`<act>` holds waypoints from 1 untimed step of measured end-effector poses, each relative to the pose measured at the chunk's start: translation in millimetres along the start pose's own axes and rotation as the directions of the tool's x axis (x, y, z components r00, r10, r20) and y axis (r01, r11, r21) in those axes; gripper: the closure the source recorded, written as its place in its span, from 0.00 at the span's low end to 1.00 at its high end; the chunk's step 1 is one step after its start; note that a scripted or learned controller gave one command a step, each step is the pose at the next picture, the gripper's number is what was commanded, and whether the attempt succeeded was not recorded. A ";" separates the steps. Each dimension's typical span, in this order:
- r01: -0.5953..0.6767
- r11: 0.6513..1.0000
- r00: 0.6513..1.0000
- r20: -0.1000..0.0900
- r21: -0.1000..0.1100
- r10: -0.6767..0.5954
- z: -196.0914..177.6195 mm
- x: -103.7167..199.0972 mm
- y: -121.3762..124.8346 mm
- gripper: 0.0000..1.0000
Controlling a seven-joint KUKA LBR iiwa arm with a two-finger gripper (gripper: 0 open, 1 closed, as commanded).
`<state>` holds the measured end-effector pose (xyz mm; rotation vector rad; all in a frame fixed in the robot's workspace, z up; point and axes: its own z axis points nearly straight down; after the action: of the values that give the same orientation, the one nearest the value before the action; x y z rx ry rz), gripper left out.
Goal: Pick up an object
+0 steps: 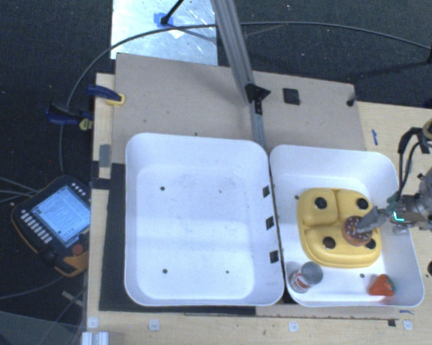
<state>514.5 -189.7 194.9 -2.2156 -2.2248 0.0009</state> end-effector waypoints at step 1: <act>0.001 1.000 1.000 0.001 -0.003 -0.001 -1.2 -0.1 0.9 0.00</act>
<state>515.4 -189.8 196.2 -2.2169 -2.2274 -0.0016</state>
